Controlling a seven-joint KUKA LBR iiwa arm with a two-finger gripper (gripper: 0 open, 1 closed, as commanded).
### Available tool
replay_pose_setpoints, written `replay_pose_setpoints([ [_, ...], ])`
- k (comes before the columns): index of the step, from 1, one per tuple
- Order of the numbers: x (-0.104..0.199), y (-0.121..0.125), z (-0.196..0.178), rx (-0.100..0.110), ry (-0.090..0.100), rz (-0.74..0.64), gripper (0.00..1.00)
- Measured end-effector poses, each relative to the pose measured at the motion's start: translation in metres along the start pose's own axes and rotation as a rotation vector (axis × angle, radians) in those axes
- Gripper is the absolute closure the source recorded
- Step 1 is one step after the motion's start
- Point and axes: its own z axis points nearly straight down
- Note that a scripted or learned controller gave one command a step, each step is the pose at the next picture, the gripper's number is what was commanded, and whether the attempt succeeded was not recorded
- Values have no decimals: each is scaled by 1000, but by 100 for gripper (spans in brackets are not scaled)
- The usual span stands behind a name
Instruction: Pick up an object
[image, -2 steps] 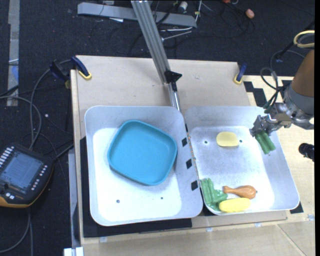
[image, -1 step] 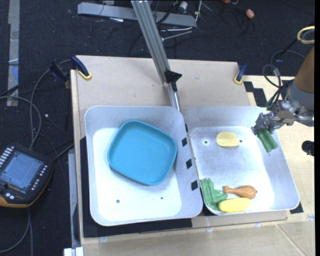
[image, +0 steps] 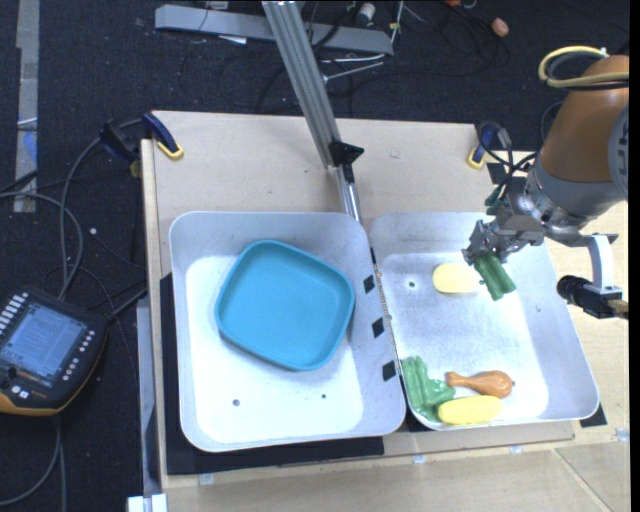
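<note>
Between the fingers, above the right bin: one green object, held.
Gripper (image: 492, 258) is closed on a small dark green block-shaped object (image: 495, 277), which hangs tilted from the fingers, over the upper part of the right shallow white bin (image: 560, 340). Just beside the green object, to its left, a pale yellow oval object (image: 456, 279) lies on the bin floor. Near the bin's front edge lie a green leafy plastic piece (image: 421, 384), an orange-brown drumstick-shaped toy (image: 482, 381) and a yellow rounded object (image: 470, 409), close together. Left shallow white bin (image: 200, 400) carries a light blue square plastic plate (image: 285, 305). Both bins rest on the pale wooden bench (image: 250, 160).
</note>
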Motion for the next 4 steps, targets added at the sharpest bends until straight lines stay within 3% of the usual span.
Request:
replay_pose_setpoints([
  [4, 193, 37, 6, 0, 0, 1, 100],
])
